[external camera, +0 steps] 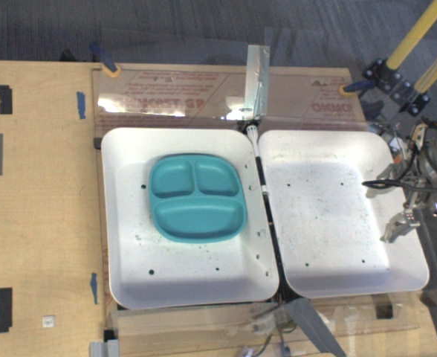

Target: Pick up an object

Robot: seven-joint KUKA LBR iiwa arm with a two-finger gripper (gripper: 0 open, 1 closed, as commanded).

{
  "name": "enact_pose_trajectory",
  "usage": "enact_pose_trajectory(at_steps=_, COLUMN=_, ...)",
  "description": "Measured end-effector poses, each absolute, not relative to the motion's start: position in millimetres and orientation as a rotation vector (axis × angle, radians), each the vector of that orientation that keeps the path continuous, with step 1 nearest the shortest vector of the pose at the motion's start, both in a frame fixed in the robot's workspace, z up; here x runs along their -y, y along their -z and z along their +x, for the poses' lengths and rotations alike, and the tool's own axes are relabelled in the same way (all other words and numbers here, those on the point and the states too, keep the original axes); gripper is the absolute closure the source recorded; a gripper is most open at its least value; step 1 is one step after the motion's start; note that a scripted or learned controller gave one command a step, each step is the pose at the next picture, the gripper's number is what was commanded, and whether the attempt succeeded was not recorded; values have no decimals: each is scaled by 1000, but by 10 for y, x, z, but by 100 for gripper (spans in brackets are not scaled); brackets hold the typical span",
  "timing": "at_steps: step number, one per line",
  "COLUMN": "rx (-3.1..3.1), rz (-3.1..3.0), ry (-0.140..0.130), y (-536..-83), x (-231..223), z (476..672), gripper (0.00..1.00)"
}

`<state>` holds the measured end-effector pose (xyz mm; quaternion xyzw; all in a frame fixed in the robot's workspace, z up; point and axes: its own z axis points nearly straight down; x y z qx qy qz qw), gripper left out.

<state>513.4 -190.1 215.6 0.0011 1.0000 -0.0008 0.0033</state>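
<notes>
Over the right bin's (337,199) right edge hangs the pincer (400,225); whether released or clenched, I cannot tell. Best to cross left and descend squarely over the teal divided plate's (198,198) rim.

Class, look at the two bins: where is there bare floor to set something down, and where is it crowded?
The right bin has bare floor from the divider to its right rim, where the gripper sits. In the left bin, the teal plate takes the middle; bare strips run along the front and left walls.
</notes>
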Motion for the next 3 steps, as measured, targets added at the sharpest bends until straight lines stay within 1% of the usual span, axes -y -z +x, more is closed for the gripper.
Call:
enact_pose_trajectory(at_steps=1, rx=-3103, rz=-434, ry=5, y=-887, x=1974, z=4824, gripper=0)
enact_pose_trajectory(at_steps=2, rx=-3085, rz=-438, ry=16, y=-1025, x=1960, z=4883, gripper=100)
enact_pose_trajectory(at_steps=3, rx=-3029, rz=-792, ry=10, y=-897, x=1652, z=5246, gripper=100)
